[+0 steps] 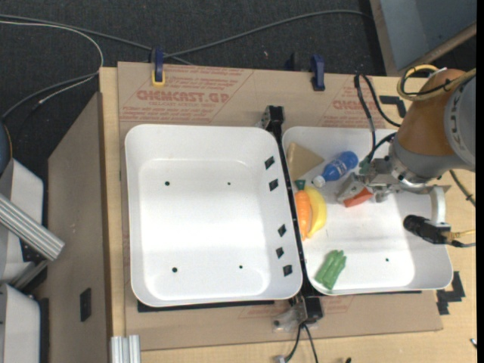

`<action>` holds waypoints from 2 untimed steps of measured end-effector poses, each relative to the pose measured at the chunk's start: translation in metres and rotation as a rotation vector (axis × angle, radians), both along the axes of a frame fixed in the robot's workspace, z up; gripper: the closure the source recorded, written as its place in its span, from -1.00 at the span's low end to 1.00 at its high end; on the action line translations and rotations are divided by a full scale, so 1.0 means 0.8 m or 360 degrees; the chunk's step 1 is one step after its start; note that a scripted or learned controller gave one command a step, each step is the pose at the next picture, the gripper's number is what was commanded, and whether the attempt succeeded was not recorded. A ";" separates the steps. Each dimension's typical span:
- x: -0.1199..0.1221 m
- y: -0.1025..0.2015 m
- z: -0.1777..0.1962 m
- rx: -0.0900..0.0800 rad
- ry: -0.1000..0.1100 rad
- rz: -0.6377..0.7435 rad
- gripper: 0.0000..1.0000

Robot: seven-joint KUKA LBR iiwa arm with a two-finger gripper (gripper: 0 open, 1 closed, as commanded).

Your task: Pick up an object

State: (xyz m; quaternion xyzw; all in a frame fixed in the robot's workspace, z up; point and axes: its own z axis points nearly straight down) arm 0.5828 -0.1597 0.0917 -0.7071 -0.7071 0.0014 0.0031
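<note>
Dark carpet surrounds the brown surface [227,89], which carries two white bins. Left bin [197,210] holds nothing to grasp; the right bin [393,271] holds the clutter. Reaching in from the right, the arm [431,134] hangs its end effector [361,184] over the far half of that bin, beside a red piece [354,197]; whether it is apart or together cannot be told. Nearest is the blue bottle [337,168], long axis slanting, cap toward the divider. A good grasp would probably close across that axis. Orange-yellow fruit [310,212] and a green object [330,269] lie nearer.
</note>
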 end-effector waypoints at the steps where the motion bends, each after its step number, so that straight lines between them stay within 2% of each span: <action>1: 0.002 0.000 0.018 -0.0001 -0.0011 0.0000 1.00; 2: -0.003 0.001 0.096 -0.0005 -0.0017 0.0002 1.00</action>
